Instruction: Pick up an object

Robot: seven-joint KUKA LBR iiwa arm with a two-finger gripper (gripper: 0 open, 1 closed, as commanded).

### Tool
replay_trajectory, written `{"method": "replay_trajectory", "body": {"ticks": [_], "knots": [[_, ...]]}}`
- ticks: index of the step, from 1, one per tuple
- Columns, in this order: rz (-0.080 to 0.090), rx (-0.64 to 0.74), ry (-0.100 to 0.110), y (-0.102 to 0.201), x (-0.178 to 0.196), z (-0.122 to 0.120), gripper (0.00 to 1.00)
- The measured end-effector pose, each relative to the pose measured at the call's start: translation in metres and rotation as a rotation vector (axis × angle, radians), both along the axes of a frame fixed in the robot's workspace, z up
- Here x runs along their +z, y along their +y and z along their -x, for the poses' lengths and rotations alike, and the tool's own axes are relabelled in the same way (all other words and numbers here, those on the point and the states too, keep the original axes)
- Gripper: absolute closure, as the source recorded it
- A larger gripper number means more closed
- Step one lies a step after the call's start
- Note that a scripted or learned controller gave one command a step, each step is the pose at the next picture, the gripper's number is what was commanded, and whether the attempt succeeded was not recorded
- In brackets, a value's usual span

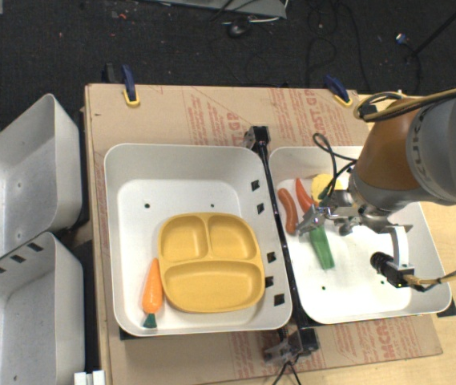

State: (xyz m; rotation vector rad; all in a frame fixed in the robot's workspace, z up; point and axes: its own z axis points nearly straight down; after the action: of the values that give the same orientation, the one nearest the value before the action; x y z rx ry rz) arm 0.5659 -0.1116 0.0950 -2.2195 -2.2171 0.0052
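The right bin (420, 295) holds a green pepper-like piece (322, 249), two red-orange sausages (288, 209) lying side by side, and a yellow item (322, 188) partly hidden behind the arm. My gripper (324, 219) hangs low over the bin's left part, right at the top end of the green piece and just right of the sausages. The wrist and cables cover the spot where it meets the objects. The grey arm with its orange band (392, 147) reaches in from the right.
In the left bin (131, 215) there is a yellow divided plate (210, 261) with an orange carrot (153, 289) along its left side. A black divider (276, 223) runs between the bins. Two empty-looking white tubs (19, 175) stand off the bench to the left.
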Motion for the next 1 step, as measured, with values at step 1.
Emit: {"method": "replay_trajectory", "body": {"ticks": [1], "knots": [[0.001, -0.001, -0.006, -0.0004, 0.0135, -0.0017, 1.00]]}}
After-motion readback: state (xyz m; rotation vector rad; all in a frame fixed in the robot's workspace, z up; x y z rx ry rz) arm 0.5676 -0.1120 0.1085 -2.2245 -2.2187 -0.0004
